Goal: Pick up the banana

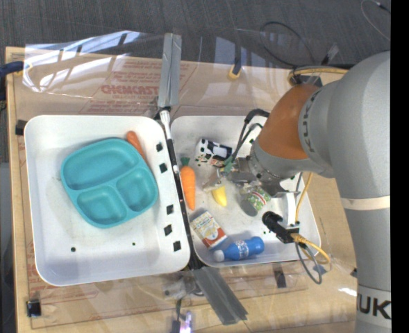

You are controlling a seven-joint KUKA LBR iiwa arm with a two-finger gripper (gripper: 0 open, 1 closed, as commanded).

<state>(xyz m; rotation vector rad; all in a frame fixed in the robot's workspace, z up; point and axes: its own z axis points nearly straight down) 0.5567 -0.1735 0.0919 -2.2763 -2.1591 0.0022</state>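
- You have the banana (220,197), a short yellow piece, lying in the right bin (301,245), near its middle and just right of the carrot (188,186).
- Your end effector (240,175) sits low over the bin, just up and right of the banana and close to it; the wrist and cabling cover it, so you cannot tell how far open it is or whether anything is in it.
- Nothing yellow shows in its grip, so treat the banana as not yet taken.
- Expect a light toy piece, probably smooth plastic: stiff, not fragile, but slippery and inclined to roll or squirt out sideways when squeezed.
- Take it across the short width at mid-length, where the sides run closest to parallel; the tapered ends would likely slip free.
- Watch the crowding: a green-labelled can (257,198) lies just right of the banana, a small carton (207,228) sits below it, and a blue bottle (242,249) lies near the bin's lower wall.
- The black-and-white toy (211,151) sits further up, near the end effector.
- The left bin (44,248) holds a teal divided tray (109,181) with a second carrot (136,143) at its edge; it has no part in your grasp.
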